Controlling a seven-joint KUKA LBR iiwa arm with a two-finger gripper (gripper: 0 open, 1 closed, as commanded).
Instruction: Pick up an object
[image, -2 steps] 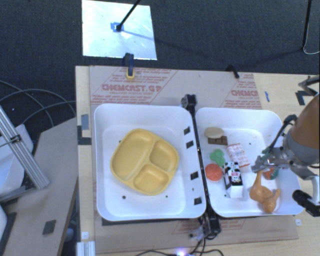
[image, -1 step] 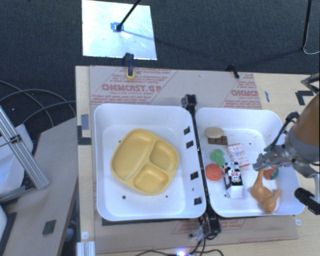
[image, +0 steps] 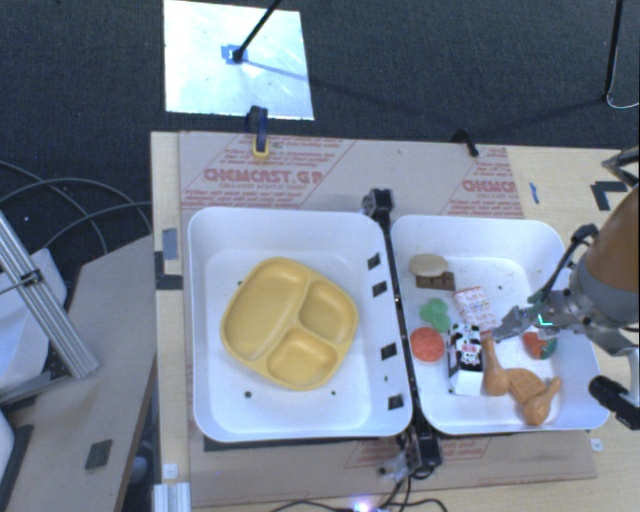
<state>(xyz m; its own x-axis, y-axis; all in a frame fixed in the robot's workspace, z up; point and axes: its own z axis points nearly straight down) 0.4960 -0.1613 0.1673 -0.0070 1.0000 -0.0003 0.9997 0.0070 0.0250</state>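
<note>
You have two white bins side by side on the bench. The left bin (image: 200, 330) holds a yellow tray (image: 290, 322) with three compartments, lying a little left of centre, with bare floor all round it and the widest strip along the near wall.

The right bin (image: 480, 232) is where the small things lie, crowded toward its near half. From the far side you see a tan disc (image: 429, 265) on a brown block (image: 437, 282), a red-and-white packet (image: 473, 304), a green piece (image: 434, 313), an orange-red round (image: 428, 345), a black-and-white box (image: 466, 357), and a toy chicken (image: 522, 384) stretched toward the near-right corner. A red and green piece (image: 540, 345) sits just beside the gripper.

The gripper (image: 520, 322) hangs low over the bin's right part, the arm coming in across the right wall. Whether its fingers are spread or closed you cannot tell from here, and nothing shows between them.

Open floor in this bin lies along the far wall and far-right corner. The items touch or nearly touch near the divider.
</note>
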